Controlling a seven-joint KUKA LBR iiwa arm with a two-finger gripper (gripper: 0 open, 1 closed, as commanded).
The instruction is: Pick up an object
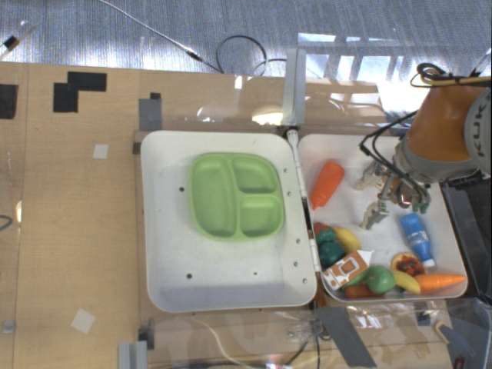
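a: bench (69, 229) first, wooden, carrying two shallow white bins side by side. what sits in the left bin (165, 283)?

b: a green divided plate (234, 196), one long compartment and two smaller ones, lying at the bin's middle, a little toward its far edge.

a: and the right bin (342, 148)?

b: the arm (446, 125) hangs over its far right corner, orange band uppermost. below it the gripper (375, 198) is down over the bin's middle, its metal fingers (374, 215) spread apart with bare white floor between them, clamped on nothing.

a: what lies nearest to it?

b: an orange carrot-shaped toy (326, 183) lies near the bin's left edge, apart from the fingers. a blue bottle (416, 238) lies just right of the gripper, toward the right edge, tilted.

a: the rest?

b: all crowded along the near edge. a second carrot (440, 282) lies in the near right corner, touching a yellow banana (406, 283). a dark round fruit (406, 265) sits just behind that banana. a green round piece (380, 280) sits beside a small orange and white box (346, 269). near the left edge are a dark green vegetable (330, 246) and a yellow piece (347, 239), touching each other.

a: anything off the bins?

b: a black cable (238, 52) loops beyond the bench's far edge.
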